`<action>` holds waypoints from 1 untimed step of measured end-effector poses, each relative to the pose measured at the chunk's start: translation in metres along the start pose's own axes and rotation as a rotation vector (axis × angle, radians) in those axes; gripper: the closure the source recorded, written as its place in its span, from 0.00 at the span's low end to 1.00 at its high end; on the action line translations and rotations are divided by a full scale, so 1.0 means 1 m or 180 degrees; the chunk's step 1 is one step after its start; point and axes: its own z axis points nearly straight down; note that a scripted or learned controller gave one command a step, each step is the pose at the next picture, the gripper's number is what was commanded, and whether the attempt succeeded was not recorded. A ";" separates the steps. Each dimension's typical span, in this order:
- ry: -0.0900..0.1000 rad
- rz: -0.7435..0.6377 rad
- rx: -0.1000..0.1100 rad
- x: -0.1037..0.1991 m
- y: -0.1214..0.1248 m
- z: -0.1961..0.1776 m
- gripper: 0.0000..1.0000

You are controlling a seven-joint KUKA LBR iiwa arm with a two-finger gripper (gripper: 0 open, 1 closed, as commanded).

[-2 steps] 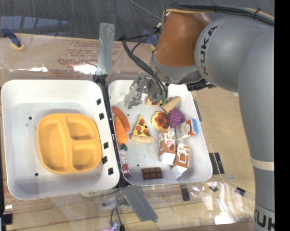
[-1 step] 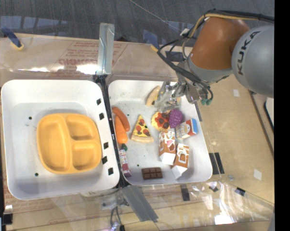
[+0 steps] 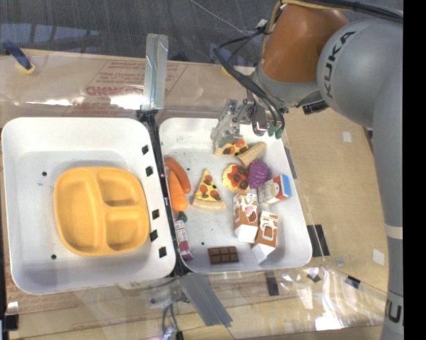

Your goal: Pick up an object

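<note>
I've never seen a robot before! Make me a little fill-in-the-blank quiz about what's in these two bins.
1. The yellow divided tray lies in the ____ bin.
2. The chocolate bar lies near that bin's ____ edge.
3. The gripper hovers over the ____ bin.

Missing words: left; bottom; right

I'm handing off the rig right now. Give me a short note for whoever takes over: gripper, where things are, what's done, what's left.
Gripper: at the far end of the right bin, above the toys; whether it grips anything cannot be told.
Right bin: pizza slices, carrot, sausage, cone, grapes, cartons, chocolate, bottle.
Left bin: yellow tray.
Done: nothing seen lifted.
Left: grasp and lift one object.
</note>
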 end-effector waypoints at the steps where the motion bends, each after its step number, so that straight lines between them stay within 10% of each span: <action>1: 0.0034 0.0058 -0.0002 0.035 0.026 0.099 1.00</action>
